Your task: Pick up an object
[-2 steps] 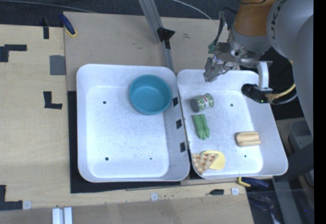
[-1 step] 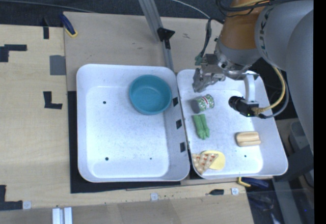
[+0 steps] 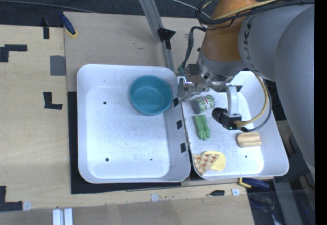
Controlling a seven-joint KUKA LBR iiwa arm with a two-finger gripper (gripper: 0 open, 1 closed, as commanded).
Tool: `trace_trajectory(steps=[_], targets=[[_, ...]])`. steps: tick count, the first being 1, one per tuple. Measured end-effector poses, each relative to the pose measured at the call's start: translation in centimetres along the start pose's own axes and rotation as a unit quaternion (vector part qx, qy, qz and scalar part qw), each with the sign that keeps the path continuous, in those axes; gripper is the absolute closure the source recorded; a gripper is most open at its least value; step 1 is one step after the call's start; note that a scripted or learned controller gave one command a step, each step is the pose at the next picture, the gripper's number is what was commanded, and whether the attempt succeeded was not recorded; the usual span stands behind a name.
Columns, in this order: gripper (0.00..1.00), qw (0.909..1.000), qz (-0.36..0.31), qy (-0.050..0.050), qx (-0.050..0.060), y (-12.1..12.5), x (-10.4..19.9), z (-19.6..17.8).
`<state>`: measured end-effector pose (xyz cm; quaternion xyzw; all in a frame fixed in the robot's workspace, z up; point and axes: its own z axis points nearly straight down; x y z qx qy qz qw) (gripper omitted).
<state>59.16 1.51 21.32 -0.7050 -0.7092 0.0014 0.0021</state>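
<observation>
Camera view: two white bins are seen side by side on the bench. The left bin (image 3: 102, 132) holds a blue bowl (image 3: 150, 94) near its upper right corner. The right bin (image 3: 265, 160) holds a small green-labelled can (image 3: 205, 103) lying on its side, a green pea-pod-like toy (image 3: 202, 127) just below it, a tan cork-shaped block (image 3: 249, 140) toward the right, and a yellow waffle-patterned wedge (image 3: 209, 161) at the lower left corner. The arm (image 3: 230, 29), grey with an orange band, is reached in from the right. The gripper (image 3: 190, 88) is positioned low over the upper left of the right bin, just beside the can; finger spacing cannot be told, and nothing is seen held.
</observation>
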Motion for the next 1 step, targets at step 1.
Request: trace_trajectory(steps=[1], targets=[[1.0,1.0,0.0,0.0,0.0,-3.71,4.86,-1.24]])
